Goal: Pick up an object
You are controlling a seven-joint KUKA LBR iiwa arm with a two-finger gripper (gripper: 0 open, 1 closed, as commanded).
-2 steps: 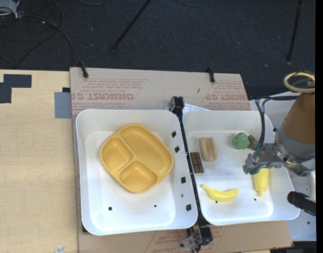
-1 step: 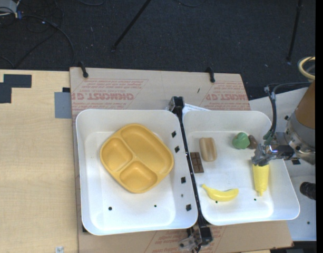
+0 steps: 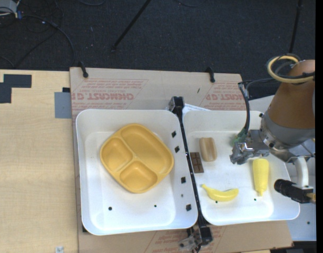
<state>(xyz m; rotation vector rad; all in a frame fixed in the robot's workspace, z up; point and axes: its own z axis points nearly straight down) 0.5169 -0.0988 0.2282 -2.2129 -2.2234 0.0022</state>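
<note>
Gripper (image 3: pixel 239 154) low in right bin (image 3: pixel 224 123), jaw state unreadable, sits between tan block (image 3: pixel 207 148) and mustard bottle (image 3: pixel 260 175), touching neither, so a close here likely grabs nothing.

The gripper (image 3: pixel 239 153) hangs over the right bin (image 3: pixel 224 121), with open white floor just to its left up to the tan block (image 3: pixel 207 148) and beyond it toward the far rim. Close on its right lies the yellow bottle (image 3: pixel 260 175), and nearer the camera the banana (image 3: pixel 221 193) crosses the floor. Further left, past the black divider (image 3: pixel 185 157), the yellow tray (image 3: pixel 136 157) takes up most of the left bin (image 3: pixel 93 194).
</note>
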